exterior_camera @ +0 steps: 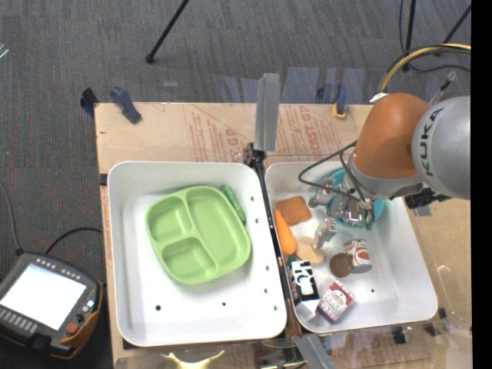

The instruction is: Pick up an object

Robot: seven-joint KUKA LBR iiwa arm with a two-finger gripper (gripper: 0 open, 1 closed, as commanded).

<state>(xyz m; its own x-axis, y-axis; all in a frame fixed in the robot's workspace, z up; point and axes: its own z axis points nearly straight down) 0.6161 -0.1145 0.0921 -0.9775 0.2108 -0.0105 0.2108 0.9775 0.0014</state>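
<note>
Nearest the lens, at the front of the right bin (415, 298): small red-and-white patterned carton (335, 301), tilted on one corner. Just left of the carton, against the bin's left wall: black-and-white box (304, 278). Behind the carton: brown ball (340, 265) touching a red-and-white can (357, 255) lying on its side. Further back along the left wall: orange carrot (285, 235), brown bread slice (294, 210) behind it, pale beige piece (309, 250) just right of the carrot's front end. End effector (327, 233) down inside the right bin, above the beige piece and close to it, left of the can and behind the brown ball; finger state cannot be told, nothing seen gripped. Partly hidden teal item (338, 183) behind the wrist. Over in the left bin (123, 283): green divided plate (198, 234), well apart from the end effector.
</note>
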